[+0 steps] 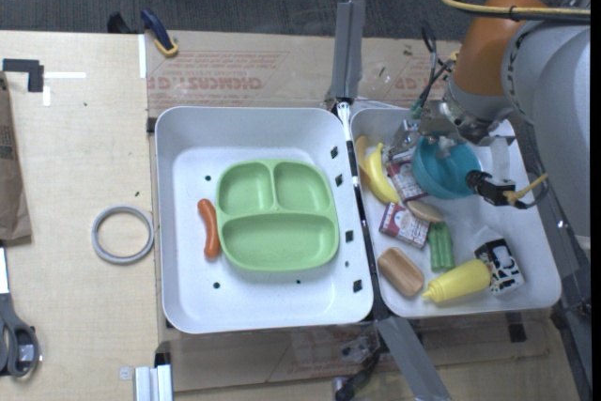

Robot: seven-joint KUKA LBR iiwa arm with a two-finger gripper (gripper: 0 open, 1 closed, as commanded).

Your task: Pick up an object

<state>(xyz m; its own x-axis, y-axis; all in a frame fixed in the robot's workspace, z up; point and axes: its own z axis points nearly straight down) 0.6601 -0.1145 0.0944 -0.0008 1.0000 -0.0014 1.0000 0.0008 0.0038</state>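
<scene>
Nothing was yet lifted: the claw [420,138] hung low in the right bin [537,244], and whether it was open or closed could not be told. Just beside it sat a teal bowl [449,169], possibly the target, round, smooth, resting among the clutter.

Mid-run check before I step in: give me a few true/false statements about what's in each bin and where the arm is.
1. The green divided plate lies in the left bin. True.
2. The orange hot dog sits inside the plate. False: it lies beside it, on the bin floor.
3. The banana is in the right bin. True.
4. The yellow mustard bottle stands upright. False: it lies on its side.
5. The arm is over the left bin. False: over the right bin.
</scene>
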